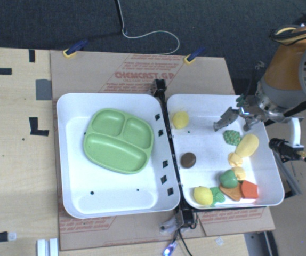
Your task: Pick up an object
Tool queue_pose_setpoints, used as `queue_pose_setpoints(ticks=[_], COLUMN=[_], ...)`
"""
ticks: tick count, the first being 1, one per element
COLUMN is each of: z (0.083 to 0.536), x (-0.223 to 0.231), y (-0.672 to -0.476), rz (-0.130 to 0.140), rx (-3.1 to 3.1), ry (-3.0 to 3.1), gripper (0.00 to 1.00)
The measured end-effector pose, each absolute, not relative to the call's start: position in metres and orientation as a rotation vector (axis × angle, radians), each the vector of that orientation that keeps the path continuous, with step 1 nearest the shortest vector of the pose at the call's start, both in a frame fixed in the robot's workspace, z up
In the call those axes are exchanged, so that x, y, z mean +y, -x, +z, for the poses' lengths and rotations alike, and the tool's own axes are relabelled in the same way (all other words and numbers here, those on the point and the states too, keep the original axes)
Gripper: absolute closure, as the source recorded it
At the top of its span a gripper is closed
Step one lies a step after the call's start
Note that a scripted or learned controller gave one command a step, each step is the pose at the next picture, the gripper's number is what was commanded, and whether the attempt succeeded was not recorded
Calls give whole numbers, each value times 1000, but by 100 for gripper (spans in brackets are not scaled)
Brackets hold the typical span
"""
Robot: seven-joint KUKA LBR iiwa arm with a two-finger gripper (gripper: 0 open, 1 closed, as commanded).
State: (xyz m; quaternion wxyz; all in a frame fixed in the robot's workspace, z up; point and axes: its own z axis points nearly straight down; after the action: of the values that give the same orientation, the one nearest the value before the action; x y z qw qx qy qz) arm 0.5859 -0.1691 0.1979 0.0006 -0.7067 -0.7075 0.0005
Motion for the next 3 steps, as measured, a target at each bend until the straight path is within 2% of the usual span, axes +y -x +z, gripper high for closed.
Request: queue_pose_setpoints(ticks=[1,2,3], z=[391,391,533], x=[-122,-124,-107], y=[-545,-545,-522], rz=[-15,2,-15], rx=[-2236,-2225,-2235], ry=[2223,2219,2226], gripper=[0,100,100])
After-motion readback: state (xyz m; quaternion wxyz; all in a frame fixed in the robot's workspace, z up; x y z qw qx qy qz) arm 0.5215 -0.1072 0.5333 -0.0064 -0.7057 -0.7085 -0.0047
